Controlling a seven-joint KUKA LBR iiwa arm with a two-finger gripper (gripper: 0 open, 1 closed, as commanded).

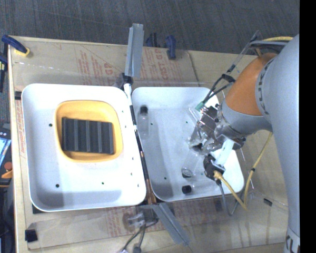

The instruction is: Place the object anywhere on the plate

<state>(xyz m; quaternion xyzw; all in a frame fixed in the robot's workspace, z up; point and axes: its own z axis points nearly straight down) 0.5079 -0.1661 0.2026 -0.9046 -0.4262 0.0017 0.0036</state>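
A yellow plate [88, 108] with a dark ridged centre lies in the left bin [37, 141]. In the right bin [168, 104], a clear bottle with a black cap [142, 120] lies along the left wall. My gripper [198, 141] hangs low over the right half of the right bin, well to the right of the bottle and far from the plate. Its metal parts and cables blur together, and I see nothing clearly held in it.
A small clear piece [187, 171] and a small black piece [186, 189] lie near the right bin's front edge, just below the gripper. A metal bar [134, 49] rises behind the divider between the bins. Blue clamps [171, 45] sit on the bench's far edge.
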